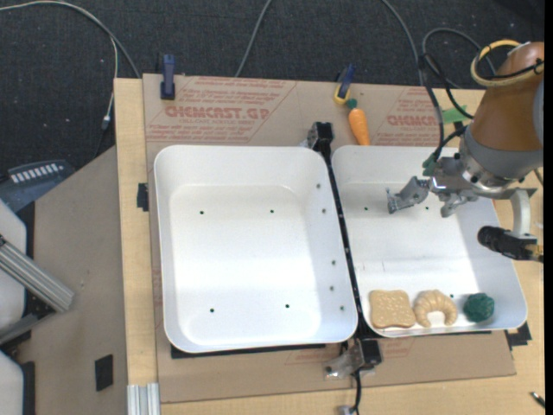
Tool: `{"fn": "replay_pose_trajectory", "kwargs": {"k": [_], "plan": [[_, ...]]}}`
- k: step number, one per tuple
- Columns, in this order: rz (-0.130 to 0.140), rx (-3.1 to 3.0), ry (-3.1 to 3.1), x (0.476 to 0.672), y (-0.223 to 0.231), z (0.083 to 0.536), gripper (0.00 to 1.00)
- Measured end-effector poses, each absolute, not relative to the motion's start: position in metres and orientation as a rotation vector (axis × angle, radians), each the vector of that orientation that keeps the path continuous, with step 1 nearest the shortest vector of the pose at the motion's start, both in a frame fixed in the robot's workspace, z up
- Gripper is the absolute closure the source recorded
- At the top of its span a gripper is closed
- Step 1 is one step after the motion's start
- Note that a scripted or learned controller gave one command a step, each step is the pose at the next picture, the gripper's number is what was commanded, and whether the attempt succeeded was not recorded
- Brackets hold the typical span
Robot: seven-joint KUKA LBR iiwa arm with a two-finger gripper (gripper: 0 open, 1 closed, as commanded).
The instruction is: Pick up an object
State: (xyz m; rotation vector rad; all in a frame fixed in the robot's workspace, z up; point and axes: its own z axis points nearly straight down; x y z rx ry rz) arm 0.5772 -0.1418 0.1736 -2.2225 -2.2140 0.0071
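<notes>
Nearest the camera, at the bottom edge of the bench, a black clamp (352, 361) grips the seam where the two bins meet; its lower part runs out of view. Just beyond it, along the near wall of the right bin (406, 249), three small things lie in a row, all well below the gripper (429, 195): a tan toast-shaped piece (390, 309) down and to its left, a pale croissant-shaped piece (435, 307) almost straight below it and touching the toast, and a dark green ball (479, 306) down and to its right, near the bin's corner.

The gripper hangs over the far half of the right bin. Two metal fingers splay apart from the wrist, one reaching left and one shorter at the right, with bare bin floor showing between them; nothing is held. The arm's orange band (510, 102) rises to the gripper's upper right and is cut off by the frame.

Up and to the left of the gripper, outside the bin on the cardboard, lies an orange carrot (359, 125). Far to the gripper's left sits the left bin (242, 240). The cardboard's print is partly covered by the bins.
</notes>
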Motion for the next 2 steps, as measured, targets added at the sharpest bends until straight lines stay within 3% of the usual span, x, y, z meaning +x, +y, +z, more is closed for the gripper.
{"fn": "replay_pose_trajectory", "kwargs": {"k": [1, 2], "plan": [[-0.002, -2.222, -2.223, 0.58, -0.14, 0.188, 1.0], [0.004, -2.222, -2.217, 0.617, -0.191, 0.126, 1.0]]}}
